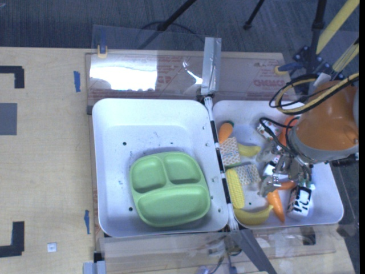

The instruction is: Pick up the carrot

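Note:
An orange carrot (pixel 276 204) lies near the front of the right bin (pixel 329 181), pointing toward the front edge. My gripper (pixel 272 181) is low in that bin, directly over the carrot's upper end and touching or nearly touching it. Whether the carrot is gripped is hidden by the wrist. A second orange carrot-like piece with a green top (pixel 226 131) rests at the bin's back left corner, well away from the gripper.
The right bin also holds a corn cob (pixel 235 188), a banana (pixel 254 214), a yellow piece (pixel 248 150) and two patterned waffle-like pieces (pixel 230 150). A green divided plate (pixel 169 188) sits in the left bin (pixel 114 130). The bin divider stands left of the corn.

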